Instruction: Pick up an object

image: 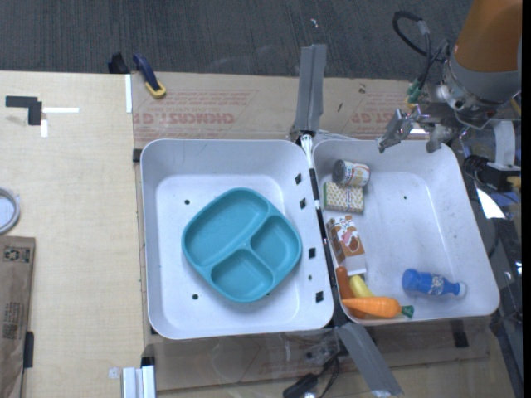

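Overhead, arm [485, 36] hangs above right bin's [431, 222] far rim (claw [412, 133] empty).

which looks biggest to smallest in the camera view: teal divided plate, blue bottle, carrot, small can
1. teal divided plate, by far the largest
2. carrot and blue bottle, too alike in length to rank
3. small can, smallest

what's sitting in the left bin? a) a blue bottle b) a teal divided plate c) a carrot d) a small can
b: the teal divided plate lies alone in the left bin, while the blue bottle, carrot and small can all lie in the right bin.
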Controlling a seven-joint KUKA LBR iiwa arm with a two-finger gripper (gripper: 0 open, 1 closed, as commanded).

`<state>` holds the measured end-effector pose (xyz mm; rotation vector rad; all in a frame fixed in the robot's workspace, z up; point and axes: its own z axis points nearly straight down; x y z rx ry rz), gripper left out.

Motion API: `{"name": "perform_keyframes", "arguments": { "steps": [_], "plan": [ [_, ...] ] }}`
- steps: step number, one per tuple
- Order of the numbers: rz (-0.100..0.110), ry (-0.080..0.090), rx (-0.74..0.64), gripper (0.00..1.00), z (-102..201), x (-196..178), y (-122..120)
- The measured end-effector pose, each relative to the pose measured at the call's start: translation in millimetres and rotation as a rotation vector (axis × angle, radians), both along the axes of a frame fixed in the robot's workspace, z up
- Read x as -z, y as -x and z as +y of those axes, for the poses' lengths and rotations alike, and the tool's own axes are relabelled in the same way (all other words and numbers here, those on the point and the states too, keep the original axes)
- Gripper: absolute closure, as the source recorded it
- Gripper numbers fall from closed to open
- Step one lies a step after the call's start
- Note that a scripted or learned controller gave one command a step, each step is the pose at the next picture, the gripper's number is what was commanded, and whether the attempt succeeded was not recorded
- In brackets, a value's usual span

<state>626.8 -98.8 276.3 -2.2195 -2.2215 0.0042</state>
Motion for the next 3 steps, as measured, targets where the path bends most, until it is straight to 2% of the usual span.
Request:
{"name": "perform_keyframes", "arguments": {
  "steps": [1,2,3],
  "plan": [
    [0.0,-0.001,-0.171,0.0,3,159,36],
    [-0.011,0.0,-0.191,0.0,-14,179,-18],
    [-0.006,-0.003,-0.207,0.0,-30,180,-27]
  ]
}}
